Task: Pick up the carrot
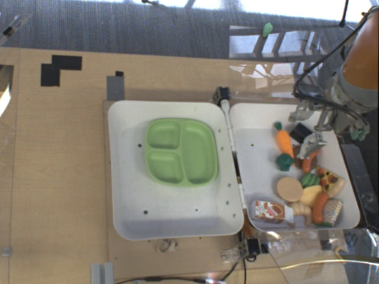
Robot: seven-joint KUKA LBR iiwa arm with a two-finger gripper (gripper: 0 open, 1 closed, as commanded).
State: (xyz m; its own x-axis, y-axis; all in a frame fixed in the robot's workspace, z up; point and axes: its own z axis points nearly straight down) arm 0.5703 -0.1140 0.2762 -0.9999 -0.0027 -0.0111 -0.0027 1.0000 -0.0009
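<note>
Your carrot point(285, 141) lies in the right bin point(254, 176), toward its 12 o'clock end, leafy tip pointing up-left — clear on its left side. Just at its 3 o'clock hangs the end effector point(312, 148); whether it is wide or closed you cannot tell. The other toy foods point(308, 197) crowd at 5 o'clock, so approach from the open side.
</note>
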